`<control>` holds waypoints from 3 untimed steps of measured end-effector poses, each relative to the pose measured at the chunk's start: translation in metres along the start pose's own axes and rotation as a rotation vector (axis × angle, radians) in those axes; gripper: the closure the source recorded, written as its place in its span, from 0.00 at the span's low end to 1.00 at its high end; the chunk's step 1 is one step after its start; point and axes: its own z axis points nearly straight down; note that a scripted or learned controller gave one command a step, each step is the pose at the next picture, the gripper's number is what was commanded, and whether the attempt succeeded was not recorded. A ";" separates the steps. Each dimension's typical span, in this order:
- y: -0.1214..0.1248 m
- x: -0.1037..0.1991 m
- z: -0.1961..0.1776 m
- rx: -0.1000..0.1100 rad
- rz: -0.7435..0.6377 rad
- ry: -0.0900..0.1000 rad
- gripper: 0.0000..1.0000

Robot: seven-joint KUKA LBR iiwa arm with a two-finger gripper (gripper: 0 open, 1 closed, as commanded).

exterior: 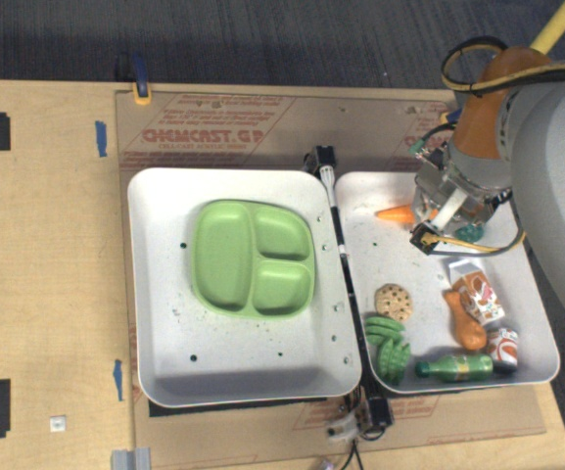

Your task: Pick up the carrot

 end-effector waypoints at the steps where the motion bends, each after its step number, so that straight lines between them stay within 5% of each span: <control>1: 0.000 0.000 0.000 0.002 0.000 0.000 0.00; 2: 0.027 -0.047 0.019 -0.010 0.164 0.005 0.00; 3: 0.005 -0.017 0.019 -0.015 0.332 0.004 0.00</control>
